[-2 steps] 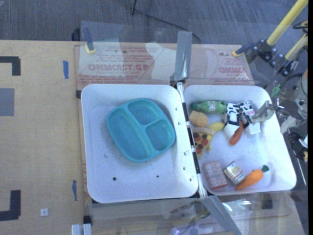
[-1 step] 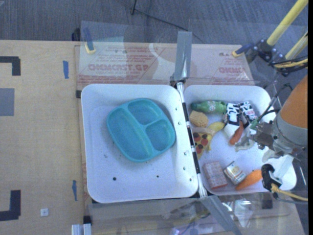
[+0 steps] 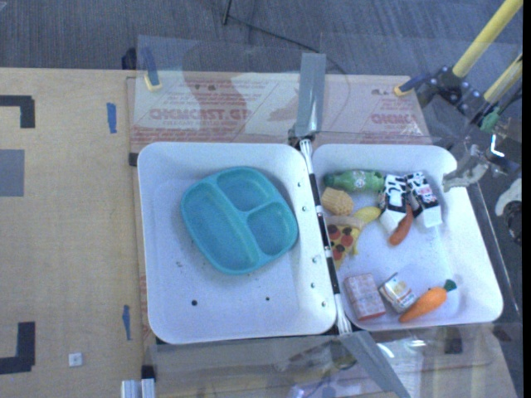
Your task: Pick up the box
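Lower right of frame, front of the right bin (image 3: 452, 251): pink box (image 3: 363, 296) lying flat near the bin's left wall. Just to its right, a small tan carton (image 3: 397, 292), tilted, touching or nearly touching a large orange carrot (image 3: 426, 303) with a green top.

Middle of the same bin: a pizza slice (image 3: 342, 239) against the left wall, a banana (image 3: 368, 215) above it, a small carrot (image 3: 401, 228) lying at a slant.

Back of the bin: corn cob (image 3: 336, 200), a green vegetable (image 3: 353, 180), two cow-patterned cartons (image 3: 411, 194) side by side.

Left bin (image 3: 162, 305): a teal divided plate (image 3: 240, 219), slightly above centre.

Gripper (image 3: 470, 169): at the right bin's upper right rim, well apart from the pink box, with nothing seen in it. Blurred and small; cannot tell whether the claw is spread or pressed together.

Upper right corner: yellow poles (image 3: 495, 23) on a slant.
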